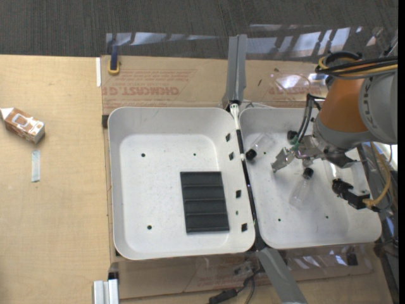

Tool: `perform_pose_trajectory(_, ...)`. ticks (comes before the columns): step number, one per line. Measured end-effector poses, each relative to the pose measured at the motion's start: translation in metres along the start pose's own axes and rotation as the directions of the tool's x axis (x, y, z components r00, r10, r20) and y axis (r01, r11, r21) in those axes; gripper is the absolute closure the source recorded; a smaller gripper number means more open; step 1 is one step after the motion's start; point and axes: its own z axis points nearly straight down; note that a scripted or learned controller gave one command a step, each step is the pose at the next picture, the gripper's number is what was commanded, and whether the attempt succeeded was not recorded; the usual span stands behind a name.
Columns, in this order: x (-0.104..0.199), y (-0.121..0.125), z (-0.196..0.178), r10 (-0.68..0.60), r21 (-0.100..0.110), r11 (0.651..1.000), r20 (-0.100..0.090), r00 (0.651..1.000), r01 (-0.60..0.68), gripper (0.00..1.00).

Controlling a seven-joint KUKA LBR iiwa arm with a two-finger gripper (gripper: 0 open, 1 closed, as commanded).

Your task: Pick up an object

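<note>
The arm (pixel 354 106), grey with an orange band, reaches in from the right and hangs over the right bin (pixel 316 233). Its claw (pixel 281 162) points to the left and down, above the middle of this bin; the fingers look like thin grey metal pieces, but whether they are spread or pressed together I cannot tell, and nothing is clearly seen between them.

In the right bin lie some transparent objects (probably plastic, hard to see against the white floor): one clear piece (pixel 299 195) is just below and to the right of the claw. A small black object (pixel 250 154) lies near the left wall of the same bin, to the left of the claw and apart from it.

The left bin (pixel 126 138) holds a black ribbed rectangular block (pixel 204 201), lying flat in its lower middle part.

On the table (pixel 50 233), well apart from both bins, a small orange and white carton (pixel 24 125) lies at the far left, and a thin pale strip (pixel 35 166) lies just below it.
</note>
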Motion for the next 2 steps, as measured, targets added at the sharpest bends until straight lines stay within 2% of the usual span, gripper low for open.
perform_pose_trajectory(1, -0.0802, 0.0660, -0.0006, -0.039, -0.002, 0.999, 0.002, 0.999, 0.039, 0.00)
perform_pose_trajectory(2, -0.0805, 0.0637, -0.0079, -0.042, 0.008, 0.999, 0.001, 0.999, 0.042, 1.00)
